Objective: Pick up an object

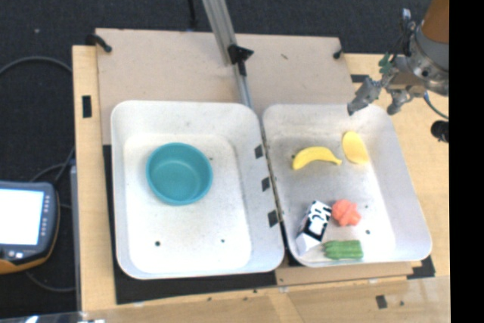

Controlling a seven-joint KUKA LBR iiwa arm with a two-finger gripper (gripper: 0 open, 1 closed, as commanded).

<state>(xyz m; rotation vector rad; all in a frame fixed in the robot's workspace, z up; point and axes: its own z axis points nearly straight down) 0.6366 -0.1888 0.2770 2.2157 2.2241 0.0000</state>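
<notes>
End effector (376, 96) hangs open, holding nothing — yellow lemon (355, 147) lies just below it.

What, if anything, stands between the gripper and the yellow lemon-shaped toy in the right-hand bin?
Nothing visible does. The gripper hangs over the far right corner of the right white bin, and the yellow lemon-shaped toy lies just below it in the picture with bare bin floor between. The yellow banana sits to the lemon's left, off that line.
</notes>
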